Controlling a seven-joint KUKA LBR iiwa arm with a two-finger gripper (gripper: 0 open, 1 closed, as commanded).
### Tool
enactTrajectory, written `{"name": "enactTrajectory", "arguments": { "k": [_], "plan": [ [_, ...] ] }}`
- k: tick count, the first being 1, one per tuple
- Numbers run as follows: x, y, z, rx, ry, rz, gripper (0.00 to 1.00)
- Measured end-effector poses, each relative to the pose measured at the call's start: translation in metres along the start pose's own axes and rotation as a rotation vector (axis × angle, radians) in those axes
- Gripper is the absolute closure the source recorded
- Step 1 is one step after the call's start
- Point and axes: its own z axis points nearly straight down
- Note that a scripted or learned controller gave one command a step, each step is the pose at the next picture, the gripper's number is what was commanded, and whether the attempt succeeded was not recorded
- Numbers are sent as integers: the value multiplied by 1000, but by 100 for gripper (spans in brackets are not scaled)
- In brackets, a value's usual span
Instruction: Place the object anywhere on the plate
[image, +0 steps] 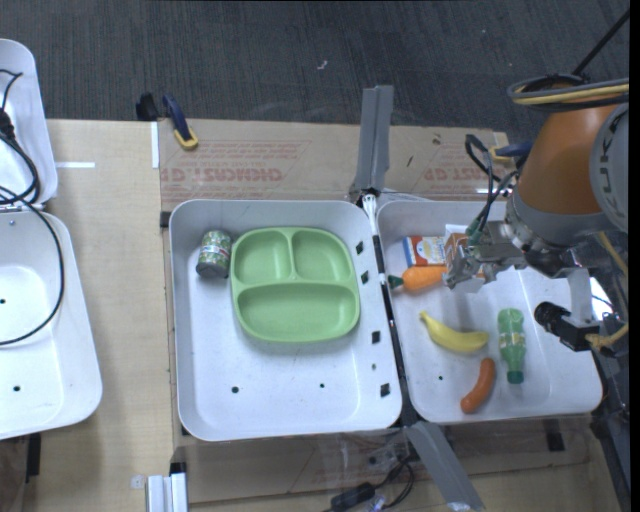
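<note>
Seemingly, hand (462, 272) touching carrot (424, 279), grip unclear

1. I read this as a robotics lab: a bare wooden table (110, 180) carries two shallow white bins (190, 330) side by side.
2. Metal brackets (376, 140) clamp the bins; loose black cables (30, 180) run at left.
3. Toy food, e.g. a plastic banana (452, 334), serves as test props.
4. Dark carpet (300, 50) beyond the table.

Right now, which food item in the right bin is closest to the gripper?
The carrot: its end lies right beside the gripper. The banana, sausage and bottle lie nearer the camera.
</note>
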Motion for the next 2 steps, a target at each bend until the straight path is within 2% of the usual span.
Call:
{"name": "enactTrajectory", "arguments": {
  "k": [1,2],
  "plan": [
    [90,26,-1,-1,-1,26,100],
    [171,62,0,-1,-2,-92,100]
  ]
}}
